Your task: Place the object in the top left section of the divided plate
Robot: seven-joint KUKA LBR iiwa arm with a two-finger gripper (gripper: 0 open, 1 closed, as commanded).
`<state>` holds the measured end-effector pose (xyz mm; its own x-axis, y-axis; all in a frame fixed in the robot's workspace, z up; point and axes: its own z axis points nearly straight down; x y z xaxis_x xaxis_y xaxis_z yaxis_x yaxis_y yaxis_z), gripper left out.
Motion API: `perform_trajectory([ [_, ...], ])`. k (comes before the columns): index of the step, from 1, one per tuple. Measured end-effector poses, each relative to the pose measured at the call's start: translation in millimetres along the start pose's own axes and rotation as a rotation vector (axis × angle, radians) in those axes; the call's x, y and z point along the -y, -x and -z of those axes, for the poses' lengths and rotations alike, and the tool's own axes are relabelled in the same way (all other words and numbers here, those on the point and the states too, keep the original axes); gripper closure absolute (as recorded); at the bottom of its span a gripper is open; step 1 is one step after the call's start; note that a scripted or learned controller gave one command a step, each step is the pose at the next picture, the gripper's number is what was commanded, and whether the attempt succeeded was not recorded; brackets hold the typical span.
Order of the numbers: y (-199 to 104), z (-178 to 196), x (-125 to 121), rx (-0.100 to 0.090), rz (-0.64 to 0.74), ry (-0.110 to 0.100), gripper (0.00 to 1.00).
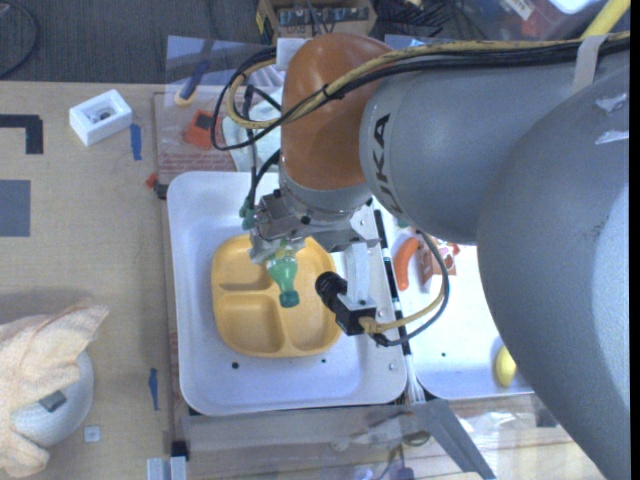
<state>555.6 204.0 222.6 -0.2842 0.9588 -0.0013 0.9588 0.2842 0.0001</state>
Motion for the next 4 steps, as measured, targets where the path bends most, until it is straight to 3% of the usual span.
perform_trajectory([
  [2, 59.1, 6.5, 33.1, -0.002, 0.302, -0.005, 1.00],
  [3, 3.8, 21.1, 33.7, -0.001, 0.470, 0.000, 1.00],
  [4, 37.1, 15.0, 29.5, 0.000, 0.331, -0.001, 1.00],
])
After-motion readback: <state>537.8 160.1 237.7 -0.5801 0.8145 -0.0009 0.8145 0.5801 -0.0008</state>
